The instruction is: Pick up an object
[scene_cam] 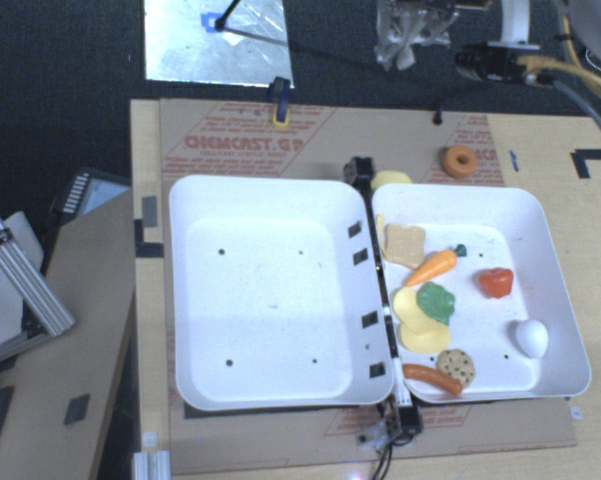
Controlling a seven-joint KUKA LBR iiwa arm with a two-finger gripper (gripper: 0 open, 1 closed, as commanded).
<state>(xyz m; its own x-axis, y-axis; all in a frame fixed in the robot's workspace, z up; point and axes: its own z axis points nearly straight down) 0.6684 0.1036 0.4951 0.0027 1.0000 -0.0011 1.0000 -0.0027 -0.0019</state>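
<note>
- Two shallow white bins sit side by side on the bench: the left bin [270, 298] and the right bin [550, 258], joined along a black hinge strip.
- The right bin holds the pickable objects, counted one each unless noted:
  - one slice of toast [405, 244] near the bin's upper left corner;
  - one carrot [432, 266] lying at a slant just below the toast, its green tip toward the right;
  - one green leafy piece [437, 301] resting on top of the yellow pieces;
  - two pale yellow pieces [417, 325] overlapping, by the hinge side;
  - one red piece [496, 282], well apart to the right;
  - one white egg [531, 338] near the right wall;
  - one cookie [456, 367] with dark specks, touching the sausage;
  - one orange-red sausage [432, 377] along the bottom wall.
- Outside the bins: one doughnut [460, 161] on the cardboard above the right bin, and one yellow round item [390, 180] just beyond the bin's upper left rim.
- The gripper [408, 30] hangs high at the top of the view, well apart from both bins; whether its pincer is open or closed I cannot tell, and nothing is seen between them.
</note>
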